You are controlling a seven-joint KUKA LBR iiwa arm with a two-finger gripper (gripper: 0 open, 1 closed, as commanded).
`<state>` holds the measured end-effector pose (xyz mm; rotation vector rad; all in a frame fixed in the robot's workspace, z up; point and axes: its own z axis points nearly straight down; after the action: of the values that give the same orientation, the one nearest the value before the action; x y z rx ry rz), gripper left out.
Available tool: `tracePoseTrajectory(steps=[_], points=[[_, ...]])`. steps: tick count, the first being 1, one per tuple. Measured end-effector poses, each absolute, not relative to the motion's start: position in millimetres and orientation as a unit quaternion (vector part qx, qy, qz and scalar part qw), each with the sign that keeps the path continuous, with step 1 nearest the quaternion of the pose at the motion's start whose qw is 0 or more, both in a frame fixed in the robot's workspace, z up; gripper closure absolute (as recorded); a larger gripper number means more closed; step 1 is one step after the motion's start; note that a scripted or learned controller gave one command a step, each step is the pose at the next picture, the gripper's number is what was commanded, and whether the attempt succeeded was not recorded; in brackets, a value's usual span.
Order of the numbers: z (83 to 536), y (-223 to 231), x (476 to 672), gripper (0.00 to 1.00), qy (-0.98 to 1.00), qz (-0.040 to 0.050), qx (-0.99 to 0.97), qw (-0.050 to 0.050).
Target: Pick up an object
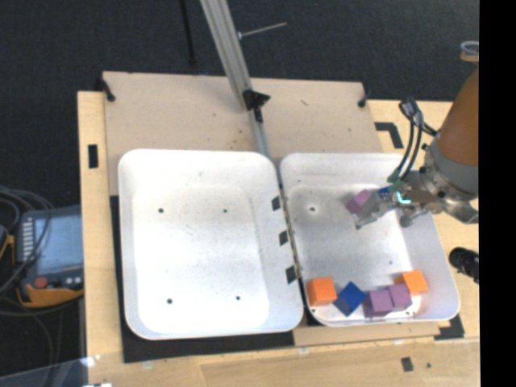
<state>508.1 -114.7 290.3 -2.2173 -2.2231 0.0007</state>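
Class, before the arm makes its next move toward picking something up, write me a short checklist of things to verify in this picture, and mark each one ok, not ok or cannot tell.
1. Tool is over the right bin: ok.
2. A target lies close to the tool: ok, a purple block sits right at its tip.
3. That block is between the tool's fingers: cannot tell, the view is too blurred there.
4. That block stands apart from others: ok, bare bin floor lies around it.
5. Other blocks stay out of the way: ok, the orange block, blue block and the rest lie along the bin's near edge.
6. Left bin plays no part in this grasp: ok.
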Motion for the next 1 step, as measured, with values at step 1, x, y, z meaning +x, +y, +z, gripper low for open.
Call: tracePoseTrajectory(steps=[1], points=[[292.0, -114.9, 508.5, 0.00, -0.707, -0.0009, -0.707, -0.001]])
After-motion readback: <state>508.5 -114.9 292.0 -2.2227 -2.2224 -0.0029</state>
